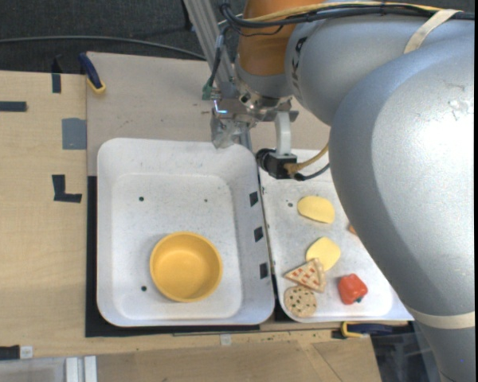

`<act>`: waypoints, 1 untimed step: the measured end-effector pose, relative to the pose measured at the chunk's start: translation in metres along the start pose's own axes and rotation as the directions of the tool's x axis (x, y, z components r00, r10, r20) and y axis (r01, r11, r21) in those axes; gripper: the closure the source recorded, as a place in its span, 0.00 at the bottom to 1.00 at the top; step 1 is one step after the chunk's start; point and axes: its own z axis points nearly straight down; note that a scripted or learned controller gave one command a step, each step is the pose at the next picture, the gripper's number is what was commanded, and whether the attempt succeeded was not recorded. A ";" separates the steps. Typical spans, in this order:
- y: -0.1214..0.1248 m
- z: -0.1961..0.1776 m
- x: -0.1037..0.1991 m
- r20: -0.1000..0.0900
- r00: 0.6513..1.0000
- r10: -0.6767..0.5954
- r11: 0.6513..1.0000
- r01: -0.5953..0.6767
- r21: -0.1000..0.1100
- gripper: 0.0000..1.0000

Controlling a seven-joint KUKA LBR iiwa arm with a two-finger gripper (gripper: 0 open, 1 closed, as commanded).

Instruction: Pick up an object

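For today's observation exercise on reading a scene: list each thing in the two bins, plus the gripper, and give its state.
yellow bowl: upright in the left bin
pizza slice: lying flat in the right bin
cookie: flat, touching the pizza slice
red piece: resting apart
two pale yellow pieces: lying flat
gripper: above the left bin's far rim

Yellow bowl [186, 267] sits upright in the left bin [119, 173], near its front edge, mouth open to the camera. Over in the right bin [283, 221], two pale yellow pieces [315, 209] and [324, 252] lie flat; just in front, a pizza slice [306, 276], a chocolate-chip cookie [300, 302] and a red pepper-like piece [351, 289].
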 end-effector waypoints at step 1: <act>0.006 -0.017 0.002 0.001 1.000 0.004 1.000 -0.004 -0.002 1.00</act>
